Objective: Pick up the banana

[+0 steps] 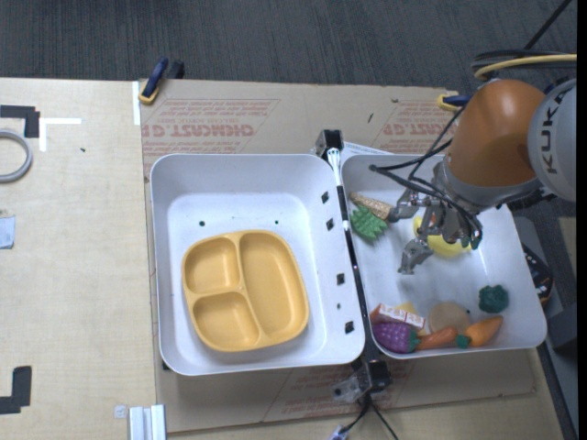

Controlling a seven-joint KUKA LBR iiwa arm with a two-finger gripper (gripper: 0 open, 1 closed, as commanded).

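The banana [447, 243], a yellow toy lying in the right bin [514, 333] directly under the tool [426, 236] (open or closed I cannot tell), is probably light, rigid, slippery plastic, best pinched across its narrow middle.

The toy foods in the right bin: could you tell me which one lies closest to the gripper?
The yellow banana, directly beside the gripper; the green toy and broccoli lie farther off.
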